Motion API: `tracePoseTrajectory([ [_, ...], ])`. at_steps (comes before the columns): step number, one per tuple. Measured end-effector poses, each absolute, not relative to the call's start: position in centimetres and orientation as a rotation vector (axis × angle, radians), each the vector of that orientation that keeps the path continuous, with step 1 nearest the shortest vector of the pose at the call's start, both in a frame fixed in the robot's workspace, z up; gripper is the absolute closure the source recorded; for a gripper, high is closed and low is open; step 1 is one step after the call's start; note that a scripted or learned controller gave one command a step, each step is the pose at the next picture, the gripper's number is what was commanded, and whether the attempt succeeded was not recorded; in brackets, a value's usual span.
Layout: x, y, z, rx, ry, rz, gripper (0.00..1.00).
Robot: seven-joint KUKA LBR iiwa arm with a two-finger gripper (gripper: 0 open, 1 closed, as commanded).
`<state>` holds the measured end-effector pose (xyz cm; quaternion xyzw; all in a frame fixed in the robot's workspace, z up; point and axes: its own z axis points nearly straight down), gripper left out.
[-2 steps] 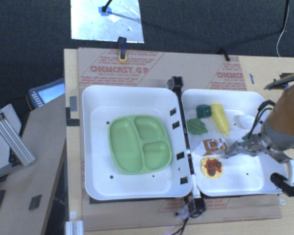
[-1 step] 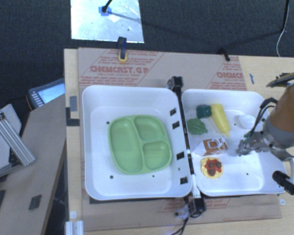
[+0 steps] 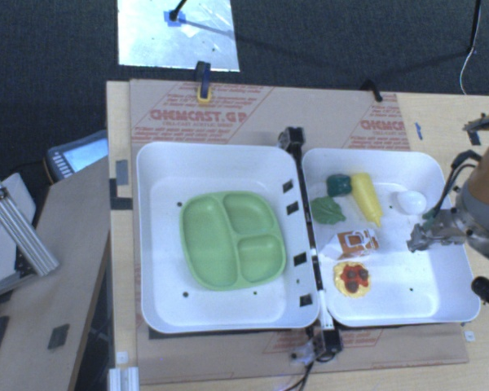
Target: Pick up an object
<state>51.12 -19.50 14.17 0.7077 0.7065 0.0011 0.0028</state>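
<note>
Your gripper (image 3: 418,240) sits right of the yellow corn (image 3: 366,197), nothing visibly in it; whether it's open I cannot tell. Line up squarely over the corn before descending.

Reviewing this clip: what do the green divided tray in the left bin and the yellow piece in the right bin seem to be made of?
The green divided tray looks like moulded plastic with a matte finish: one even pale green, rounded compartment walls, soft sheen. The yellow piece is probably smooth plastic toy food, judging by its uniform bright colour and rounded shape, though it is too small to be sure.
</note>
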Motion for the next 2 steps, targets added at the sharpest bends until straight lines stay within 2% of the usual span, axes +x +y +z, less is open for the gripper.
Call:
tracePoseTrajectory([
  [1,52.2,-19.3,19.8,2.213,2.223,0.004,1.00],
  [2,52.4,-19.4,24.2,2.212,2.222,0.004,1.00],
])
